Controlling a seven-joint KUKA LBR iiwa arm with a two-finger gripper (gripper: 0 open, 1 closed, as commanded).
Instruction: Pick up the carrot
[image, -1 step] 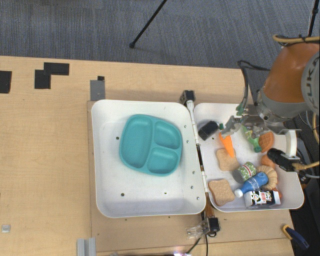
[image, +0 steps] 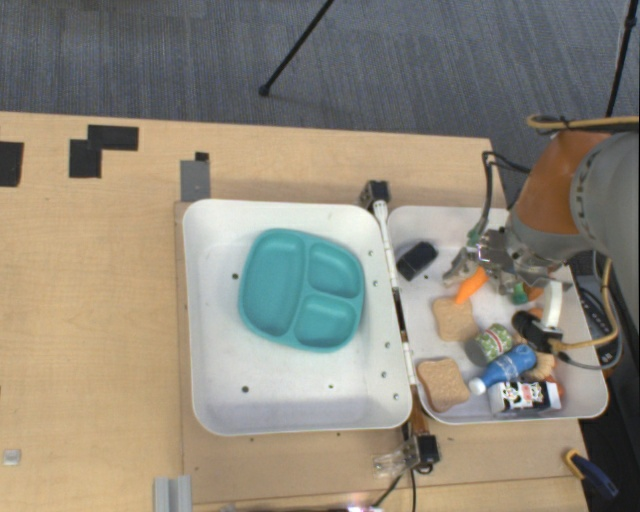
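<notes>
Orange-banded arm (image: 560, 190) is poised right of frame; hand (image: 487, 256) aperture cannot be told, so carrot (image: 468, 288) should be straddled squarely

Two white bins are seen: left bin (image: 215, 400) w/ 1 teal divided plate (image: 300, 288); right bin (image: 590, 400) w/ approx. 7 items. Counted there: 2 bread slices, far (image: 453, 319) & near (image: 442, 383); 1 carrot (image: 468, 288); 1 black block (image: 416, 259); 1 green can (image: 491, 343); 1 blue bottle (image: 507, 368); 1 carton (image: 527, 396).
</notes>
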